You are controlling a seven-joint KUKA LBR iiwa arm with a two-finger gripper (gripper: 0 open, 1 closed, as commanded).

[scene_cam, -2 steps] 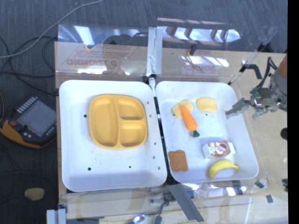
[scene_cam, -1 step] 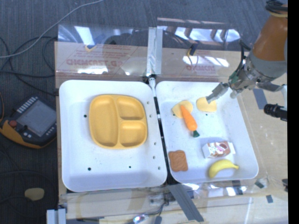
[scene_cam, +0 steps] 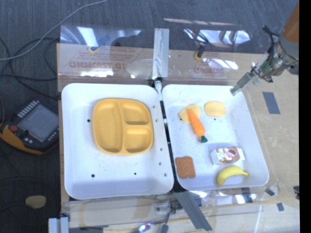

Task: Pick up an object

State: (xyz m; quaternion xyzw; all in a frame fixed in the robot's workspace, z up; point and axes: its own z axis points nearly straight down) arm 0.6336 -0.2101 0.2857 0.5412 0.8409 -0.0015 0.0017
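My gripper point(scene_cam: 236, 89) hangs at the upper right of the frame, just over the far right corner of the right bin point(scene_cam: 257, 144), and I am holding nothing — whether it stands wide or narrow I cannot tell from this slant. Everything I might take lies below and to the left of me in that bin: a carrot point(scene_cam: 196, 124) near the middle top, lying against a pale yellow piece point(scene_cam: 186, 112), another pale yellow piece point(scene_cam: 215, 108) just beside it, a white packet point(scene_cam: 226, 155) lower down, a banana point(scene_cam: 231, 175) at the lower right, and a brown cracker point(scene_cam: 185, 167) at the lower left. The yellow tray point(scene_cam: 123, 126) sits alone in the left bin point(scene_cam: 73, 144). The risk, I judge, is the crowding — going for the carrot I could nudge its neighbour or pinch both, and the flat cracker may give me nothing to grip.
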